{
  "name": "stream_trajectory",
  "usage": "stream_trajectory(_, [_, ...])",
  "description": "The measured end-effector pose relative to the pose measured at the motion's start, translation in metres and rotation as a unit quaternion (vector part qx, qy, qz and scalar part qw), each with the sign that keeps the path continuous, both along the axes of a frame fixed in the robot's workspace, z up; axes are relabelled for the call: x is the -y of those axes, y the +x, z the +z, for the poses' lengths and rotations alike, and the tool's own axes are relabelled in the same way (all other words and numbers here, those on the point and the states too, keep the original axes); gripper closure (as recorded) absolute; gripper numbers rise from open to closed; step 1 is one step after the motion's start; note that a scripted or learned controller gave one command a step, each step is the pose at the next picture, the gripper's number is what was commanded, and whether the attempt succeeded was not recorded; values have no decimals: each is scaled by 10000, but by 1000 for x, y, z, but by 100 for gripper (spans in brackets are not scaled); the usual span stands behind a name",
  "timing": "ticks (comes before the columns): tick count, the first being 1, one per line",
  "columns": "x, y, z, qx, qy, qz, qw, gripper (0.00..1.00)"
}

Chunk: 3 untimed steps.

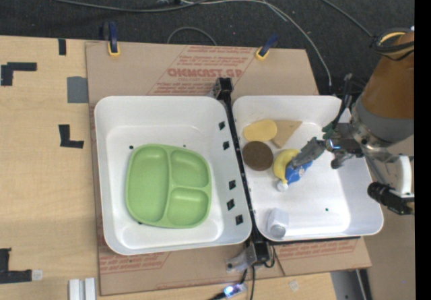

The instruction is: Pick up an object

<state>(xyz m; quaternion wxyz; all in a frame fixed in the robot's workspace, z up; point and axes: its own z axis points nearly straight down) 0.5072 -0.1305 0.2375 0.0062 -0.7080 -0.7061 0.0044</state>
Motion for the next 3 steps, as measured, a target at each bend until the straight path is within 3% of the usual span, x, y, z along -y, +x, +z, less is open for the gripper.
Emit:
stream_trajectory(1, [0, 3, 7, 64, -9, 21, 10000, 0])
stream_trajectory(3, [-12, 4, -117, 32, -5, 16, 10000, 0])
